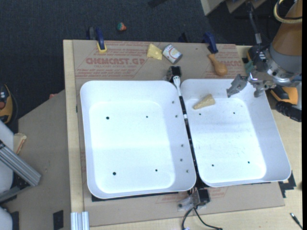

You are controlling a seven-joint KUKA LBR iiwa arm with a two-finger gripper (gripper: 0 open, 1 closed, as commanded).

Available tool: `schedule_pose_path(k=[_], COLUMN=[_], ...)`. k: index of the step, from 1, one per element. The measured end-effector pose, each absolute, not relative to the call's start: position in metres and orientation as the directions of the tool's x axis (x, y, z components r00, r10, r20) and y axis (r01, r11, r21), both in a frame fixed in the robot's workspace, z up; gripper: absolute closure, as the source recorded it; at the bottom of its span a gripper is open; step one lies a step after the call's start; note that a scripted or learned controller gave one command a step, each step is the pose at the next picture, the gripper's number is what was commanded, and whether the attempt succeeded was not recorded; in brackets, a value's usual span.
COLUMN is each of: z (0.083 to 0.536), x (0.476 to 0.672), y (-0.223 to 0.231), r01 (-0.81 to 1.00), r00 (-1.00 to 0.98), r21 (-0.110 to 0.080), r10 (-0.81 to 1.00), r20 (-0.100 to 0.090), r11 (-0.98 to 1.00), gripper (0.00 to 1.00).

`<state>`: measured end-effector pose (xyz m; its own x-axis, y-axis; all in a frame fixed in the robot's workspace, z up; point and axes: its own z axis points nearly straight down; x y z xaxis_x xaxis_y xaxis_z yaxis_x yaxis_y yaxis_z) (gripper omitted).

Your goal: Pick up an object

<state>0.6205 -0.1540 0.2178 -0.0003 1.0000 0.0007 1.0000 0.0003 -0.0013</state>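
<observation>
I am hovering my tool [245, 86], fingers spread and gripping nothing, at the upper right of the right bin [268, 128]. The tan wedge [204, 101] is lying at upper centre-left. Judging next: I am needing to shift left and descend.

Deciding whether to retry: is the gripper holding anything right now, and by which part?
Nothing held. The gripper hangs open above the right bin's far edge; the tan wedge lies apart in it.

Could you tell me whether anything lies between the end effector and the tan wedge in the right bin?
Nothing visible does. The end effector hangs over the right bin's far edge, and bare white floor separates it from the wedge.
</observation>
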Motion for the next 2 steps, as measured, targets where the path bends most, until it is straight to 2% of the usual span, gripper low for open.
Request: schedule_pose_path(k=[1,2], z=[0.229,0.326], x=[0.621,0.642], y=[-0.154,-0.208], r01=[1.000,1.000], r00=[-0.001,0.003], r21=[0.003,0.014], r10=[1.000,1.000], r20=[-0.001,-0.008], r11=[0.001,-0.003], gripper=[1.00,1.00])
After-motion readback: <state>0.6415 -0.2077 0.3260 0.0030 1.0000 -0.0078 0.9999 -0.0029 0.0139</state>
